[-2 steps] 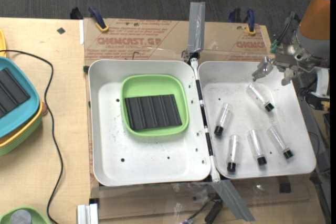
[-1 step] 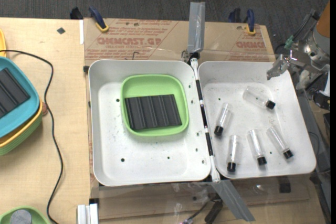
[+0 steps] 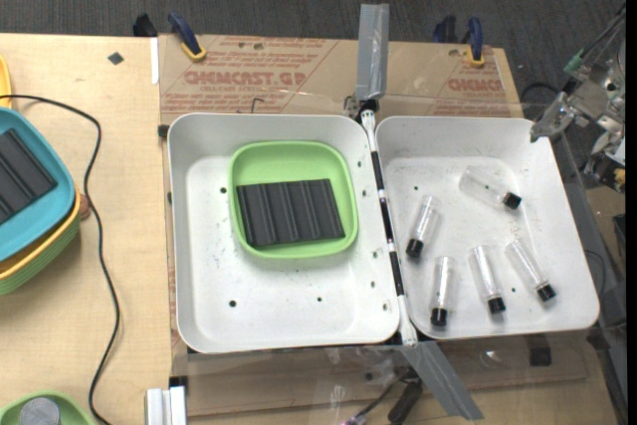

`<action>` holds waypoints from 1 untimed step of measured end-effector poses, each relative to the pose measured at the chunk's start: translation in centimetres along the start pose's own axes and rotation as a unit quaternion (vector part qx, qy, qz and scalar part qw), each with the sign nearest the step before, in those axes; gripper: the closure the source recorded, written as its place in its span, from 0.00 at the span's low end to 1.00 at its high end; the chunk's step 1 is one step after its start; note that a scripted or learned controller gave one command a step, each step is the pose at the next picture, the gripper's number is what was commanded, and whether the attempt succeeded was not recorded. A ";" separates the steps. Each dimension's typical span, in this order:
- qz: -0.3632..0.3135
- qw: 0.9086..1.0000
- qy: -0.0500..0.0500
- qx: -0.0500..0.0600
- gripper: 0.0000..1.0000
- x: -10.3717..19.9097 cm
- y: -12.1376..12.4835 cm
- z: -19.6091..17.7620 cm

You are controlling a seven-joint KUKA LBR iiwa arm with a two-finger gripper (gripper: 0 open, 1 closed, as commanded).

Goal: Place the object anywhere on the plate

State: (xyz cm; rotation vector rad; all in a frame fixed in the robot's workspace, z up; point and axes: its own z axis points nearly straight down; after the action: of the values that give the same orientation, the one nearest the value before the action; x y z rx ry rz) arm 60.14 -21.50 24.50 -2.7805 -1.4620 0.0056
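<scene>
Nearest to me, along the front lip of the right bin (image 3: 567, 309), three small clear vials with black caps are lying side by side: one (image 3: 439, 291) at about seven o'clock in the bin, one (image 3: 488, 280) near six, one (image 3: 530, 271) at about five. A fourth (image 3: 422, 226) is resting over at nine o'clock, and a fifth (image 3: 491, 188) is sitting up toward twelve, tilted crosswise. All are lying flat and apart from one another.

Over in the left bin (image 3: 194, 294), the green plate (image 3: 294, 201) is waiting at the centre with a dark ribbed mat (image 3: 291, 213) lying on it.

Metal hardware is poking in at three o'clock of my view, just past the right bin's far corner; whether that is the gripper, and how it is set, I cannot tell.

Those vials are looking light, rigid and slick, likely to roll or squirt out of a pinch. I am guessing the safest hold is across the clear barrel at mid-length, fingers square to the long axis, with a gentle squeeze.
</scene>
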 end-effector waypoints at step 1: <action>0.162 0.987 0.000 0.001 0.00 1.4 -2.9 -1.3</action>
State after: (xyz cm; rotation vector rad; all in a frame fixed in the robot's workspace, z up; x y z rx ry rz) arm 58.52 -18.68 25.76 -2.9790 -0.9931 0.0080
